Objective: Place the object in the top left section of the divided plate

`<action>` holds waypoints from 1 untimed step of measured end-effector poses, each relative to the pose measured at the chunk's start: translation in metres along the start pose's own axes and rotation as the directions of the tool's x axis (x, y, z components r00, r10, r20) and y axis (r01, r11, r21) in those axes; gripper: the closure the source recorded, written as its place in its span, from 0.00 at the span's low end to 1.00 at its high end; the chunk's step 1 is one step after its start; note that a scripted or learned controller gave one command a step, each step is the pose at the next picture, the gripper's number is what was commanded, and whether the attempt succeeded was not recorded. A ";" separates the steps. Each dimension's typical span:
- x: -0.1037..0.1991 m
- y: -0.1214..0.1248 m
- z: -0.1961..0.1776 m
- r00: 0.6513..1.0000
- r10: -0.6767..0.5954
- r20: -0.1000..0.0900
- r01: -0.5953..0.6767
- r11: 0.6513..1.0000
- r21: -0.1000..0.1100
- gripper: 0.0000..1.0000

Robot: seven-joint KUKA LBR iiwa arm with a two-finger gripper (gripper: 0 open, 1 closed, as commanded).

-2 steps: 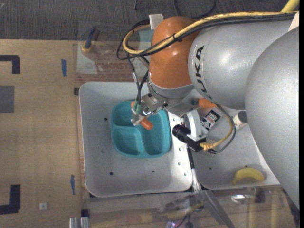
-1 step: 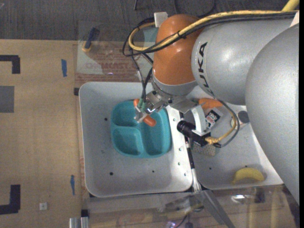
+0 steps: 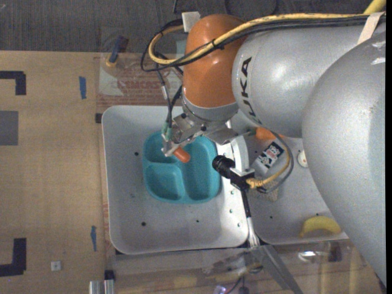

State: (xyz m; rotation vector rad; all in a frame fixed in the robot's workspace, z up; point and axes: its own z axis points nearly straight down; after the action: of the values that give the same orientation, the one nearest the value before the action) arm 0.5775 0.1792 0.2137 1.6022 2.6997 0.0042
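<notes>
- Grey KUKA arm (image 3: 318,103) loomed nearest, reaching in from the right.
- Its gripper (image 3: 173,144) hung over the teal divided plate (image 3: 181,177) in the left white bin (image 3: 177,225).
- Fingers looked pinched on a small orange object (image 3: 181,156), just above the plate's upper compartments.
- Open bin floor lay left and below; a banana (image 3: 320,226) sat well apart.

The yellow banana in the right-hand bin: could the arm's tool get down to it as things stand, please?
Probably yes: the banana lies alone on open bin floor, nothing on top, though the tool sits over the teal divided plate.

Arm (image 3: 294,84) reaches leftward; hand (image 3: 173,144) pointing down.
</notes>
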 end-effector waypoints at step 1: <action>0.011 -0.028 -0.042 0.996 -0.089 0.001 0.089 0.996 0.000 1.00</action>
State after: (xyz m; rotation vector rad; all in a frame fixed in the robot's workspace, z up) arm 0.5470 0.1753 0.2554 1.4797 2.7682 0.0030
